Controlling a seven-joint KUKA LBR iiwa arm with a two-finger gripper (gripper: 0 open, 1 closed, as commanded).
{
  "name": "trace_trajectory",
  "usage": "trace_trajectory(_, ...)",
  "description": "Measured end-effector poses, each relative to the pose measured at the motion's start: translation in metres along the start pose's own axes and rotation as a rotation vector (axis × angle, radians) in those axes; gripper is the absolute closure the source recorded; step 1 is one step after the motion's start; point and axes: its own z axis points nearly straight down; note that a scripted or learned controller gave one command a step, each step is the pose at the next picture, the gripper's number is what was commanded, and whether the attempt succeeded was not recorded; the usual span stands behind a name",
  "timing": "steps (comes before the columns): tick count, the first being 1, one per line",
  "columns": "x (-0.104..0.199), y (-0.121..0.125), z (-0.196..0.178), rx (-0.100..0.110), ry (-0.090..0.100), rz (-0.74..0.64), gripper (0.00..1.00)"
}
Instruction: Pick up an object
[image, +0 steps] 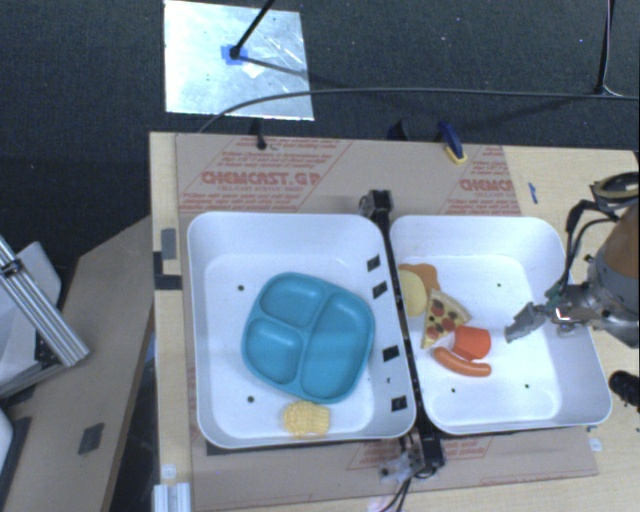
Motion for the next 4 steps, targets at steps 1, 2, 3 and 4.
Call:
trace_trajectory(1, 0.000, 0.003, -0.005, -0.011, -0.003, -0.003, 0.00)
trace_trajectory(2, -0.003, 0.005, 0.057, -0.006, -0.001, -0.001, 0.00)
trace_trajectory(3, -0.003, 0.006, 0.098, -0.011, -0.002, 0.000, 0.00)
trace_trajectory(4, -0.002, 0.007, 0.085, -0.013, -0.001, -0.002, 1.00)
